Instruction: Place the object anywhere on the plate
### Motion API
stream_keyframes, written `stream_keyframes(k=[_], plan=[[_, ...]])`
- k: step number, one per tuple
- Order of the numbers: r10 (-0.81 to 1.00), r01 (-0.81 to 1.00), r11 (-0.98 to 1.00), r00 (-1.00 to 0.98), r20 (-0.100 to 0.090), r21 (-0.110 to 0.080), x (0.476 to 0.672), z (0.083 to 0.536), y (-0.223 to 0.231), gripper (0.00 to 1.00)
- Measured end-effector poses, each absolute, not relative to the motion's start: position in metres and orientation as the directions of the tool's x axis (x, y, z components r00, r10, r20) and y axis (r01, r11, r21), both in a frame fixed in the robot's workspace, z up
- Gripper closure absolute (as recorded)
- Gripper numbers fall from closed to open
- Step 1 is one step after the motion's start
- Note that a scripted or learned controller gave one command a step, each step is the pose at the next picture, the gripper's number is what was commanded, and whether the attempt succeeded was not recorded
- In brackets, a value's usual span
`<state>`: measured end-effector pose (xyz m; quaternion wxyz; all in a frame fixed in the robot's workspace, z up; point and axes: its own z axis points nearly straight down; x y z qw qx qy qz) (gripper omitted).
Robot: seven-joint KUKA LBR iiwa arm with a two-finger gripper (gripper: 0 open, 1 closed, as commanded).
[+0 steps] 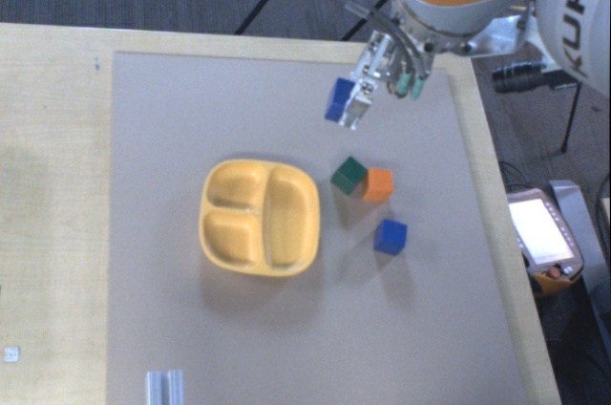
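On the left of the grey surface (191,107) sits the yellow divided plate (260,216), three compartments, nothing in them. Moving right, a green cube (349,175) touches an orange cube (378,184), with a blue cube (389,236) just below them, apart. Above, lifted off the surface, a blue block (338,99) sits pinched in the jaws (355,103), well clear of the plate.

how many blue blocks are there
2: one blue block raised at the gripper, above the mat; the other blue block on the mat, right of the yellow plate.
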<state>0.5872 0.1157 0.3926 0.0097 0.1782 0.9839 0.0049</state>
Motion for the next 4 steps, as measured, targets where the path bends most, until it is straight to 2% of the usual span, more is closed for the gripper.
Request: stream_keyframes(k=[4], plan=[[0.348, 0.347, 0.937, -0.936, -0.040, 0.030, 0.595, 0.435, 0.119, 1.00]])
